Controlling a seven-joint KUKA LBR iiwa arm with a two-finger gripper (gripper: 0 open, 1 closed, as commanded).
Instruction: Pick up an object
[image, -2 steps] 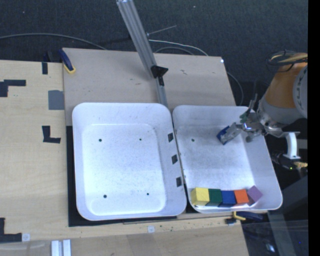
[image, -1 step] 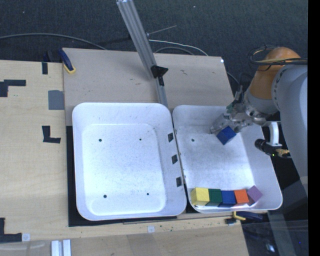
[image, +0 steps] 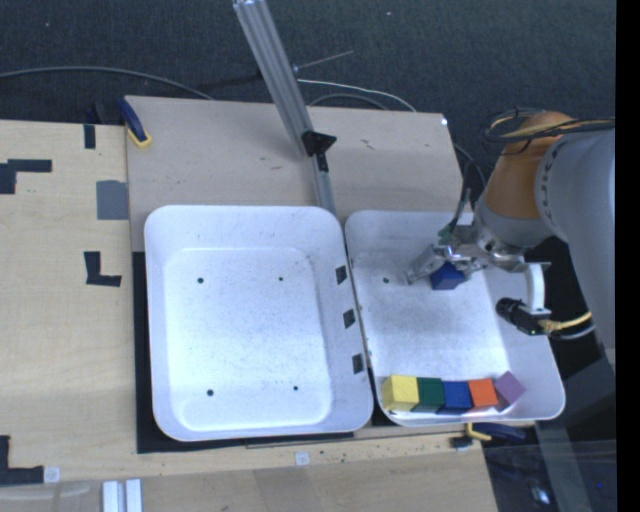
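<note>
My gripper (image: 438, 270) hangs over the back part of the right bin (image: 430, 330), reaching in from the right. A small blue block (image: 447, 279) sits between its fingers, just under the wrist, and one grey finger (image: 419, 269) sticks out to the block's left. The gripper is shut on this block. Along the right bin's front wall lies a row of blocks: yellow (image: 402, 390), green (image: 430, 392), blue (image: 457, 395), orange (image: 482, 392) and purple (image: 509, 385).
The left bin (image: 240, 320) stands beside the right one, with black clips (image: 349, 318) along the shared wall. A slanted metal post (image: 285, 85) rises behind the bins. Black and yellow cables (image: 535, 318) hang off the arm at the right bin's right rim.
</note>
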